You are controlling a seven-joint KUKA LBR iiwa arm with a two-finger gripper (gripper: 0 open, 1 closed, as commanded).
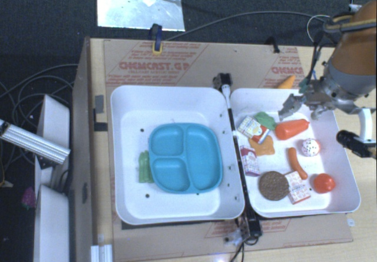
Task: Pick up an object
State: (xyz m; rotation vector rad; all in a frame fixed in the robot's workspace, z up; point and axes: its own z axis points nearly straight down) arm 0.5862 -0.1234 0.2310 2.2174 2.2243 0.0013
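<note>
step: approach | gripper (300, 105) fingers spread, holding nothing, just above-left of orange carrot (291, 129) | advice: centre over carrot; descend straight; close across its narrow width

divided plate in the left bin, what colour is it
Light blue. The plate shows best in the camera view, lying in the left bin.

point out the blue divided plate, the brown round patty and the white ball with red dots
blue divided plastic plate (185, 158): camera view, on its central ridge
brown round patty (273, 185): camera view, middle of its top face
white ball with red dots (310, 148): camera view, its centre
</note>
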